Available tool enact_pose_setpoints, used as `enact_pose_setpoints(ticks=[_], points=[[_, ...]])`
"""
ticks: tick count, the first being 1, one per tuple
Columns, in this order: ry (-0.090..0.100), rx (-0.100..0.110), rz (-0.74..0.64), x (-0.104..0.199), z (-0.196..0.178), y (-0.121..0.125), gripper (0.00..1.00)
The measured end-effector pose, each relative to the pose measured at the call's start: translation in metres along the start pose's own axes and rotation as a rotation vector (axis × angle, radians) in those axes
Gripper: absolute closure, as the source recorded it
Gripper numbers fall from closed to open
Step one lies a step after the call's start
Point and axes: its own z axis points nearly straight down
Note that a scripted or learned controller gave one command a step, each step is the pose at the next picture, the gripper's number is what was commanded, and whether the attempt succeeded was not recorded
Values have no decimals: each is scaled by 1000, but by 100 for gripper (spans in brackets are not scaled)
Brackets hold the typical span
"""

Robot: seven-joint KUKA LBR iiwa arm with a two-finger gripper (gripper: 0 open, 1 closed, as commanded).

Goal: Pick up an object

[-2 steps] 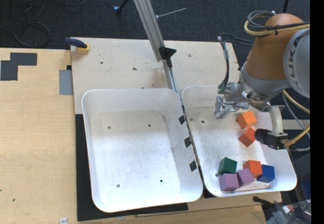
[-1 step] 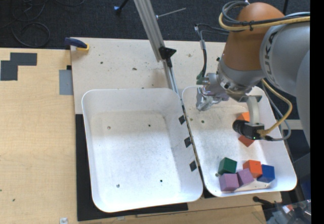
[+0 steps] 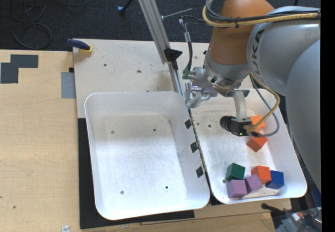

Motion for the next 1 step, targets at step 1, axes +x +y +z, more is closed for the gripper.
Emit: enact_pose_setpoints(ticks=[1], points=[[-1, 2, 1, 44, 12, 21, 100]])
